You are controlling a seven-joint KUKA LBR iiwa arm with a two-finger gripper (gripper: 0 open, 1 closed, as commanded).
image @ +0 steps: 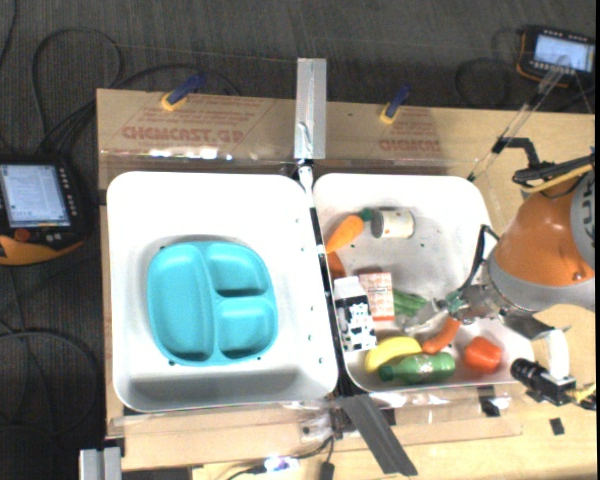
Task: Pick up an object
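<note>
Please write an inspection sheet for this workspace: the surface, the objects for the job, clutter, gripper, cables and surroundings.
Surface: bench bearing left bin and right bin, side by side.
Job's things: in the right bin, carrot, white cylinder, carton, red-and-white packet, banana, green vegetable, orange-red pepper.
Clutter: blue divided tray in the left bin.
Grippers: gripper low in the right bin near a small orange piece; fingers unclear.
Cables: black leads on the floor, upper left.
Surroundings: pendant at left, second screen top right, dark carpet.
</note>
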